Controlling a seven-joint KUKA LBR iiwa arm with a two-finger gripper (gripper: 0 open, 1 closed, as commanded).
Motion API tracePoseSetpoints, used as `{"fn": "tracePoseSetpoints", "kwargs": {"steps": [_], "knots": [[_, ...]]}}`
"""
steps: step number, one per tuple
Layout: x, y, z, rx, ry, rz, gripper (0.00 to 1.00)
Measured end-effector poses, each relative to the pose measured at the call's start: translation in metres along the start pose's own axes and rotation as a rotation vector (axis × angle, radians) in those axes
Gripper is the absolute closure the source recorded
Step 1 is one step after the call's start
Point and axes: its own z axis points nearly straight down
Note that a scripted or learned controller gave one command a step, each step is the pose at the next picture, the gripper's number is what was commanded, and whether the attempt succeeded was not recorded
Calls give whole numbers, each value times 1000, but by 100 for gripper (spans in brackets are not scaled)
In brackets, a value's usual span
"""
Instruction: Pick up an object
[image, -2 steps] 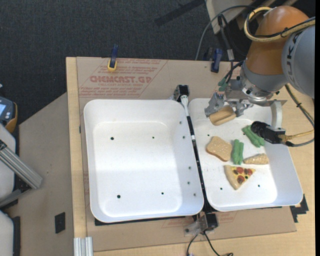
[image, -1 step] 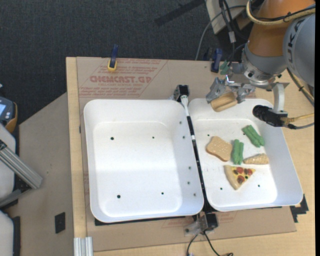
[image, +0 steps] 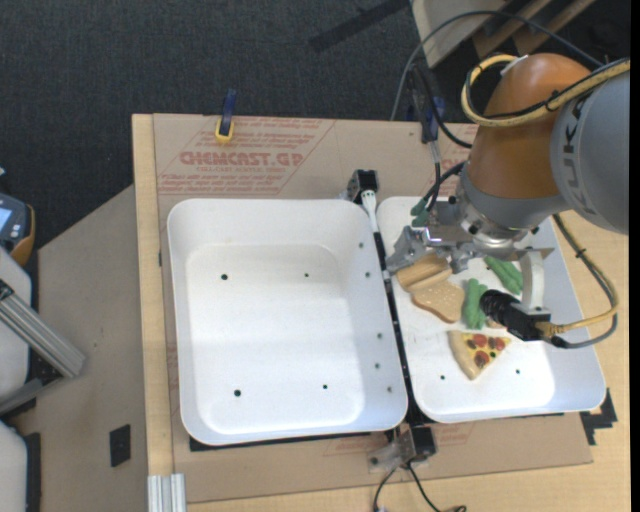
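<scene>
The right bin (image: 530, 385) holds several toy foods. A tan bread piece (image: 420, 273) lies near its left wall, with a second tan slice (image: 437, 300) just in front of it. A green leafy piece (image: 473, 303) sits beside that slice, and a green bean-like piece (image: 507, 272) lies farther right. A pizza slice (image: 478, 350) with red toppings rests toward the front. My gripper (image: 432, 248) hangs low over the back left of this bin, right above the tan bread piece. The arm's grey and orange body hides the bin's far part.
The left bin (image: 270, 320) stands beside the right one, their walls meeting at the middle. A black fitting and cable (image: 510, 315) hang off the wrist over the green pieces. A yellow-and-blue clamp (image: 226, 125) sits on the cardboard's far edge.
</scene>
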Motion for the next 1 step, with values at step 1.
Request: {"fn": "tracePoseSetpoints", "kwargs": {"steps": [1], "knots": [[80, -24, -26, -9, 0, -4, 100]]}}
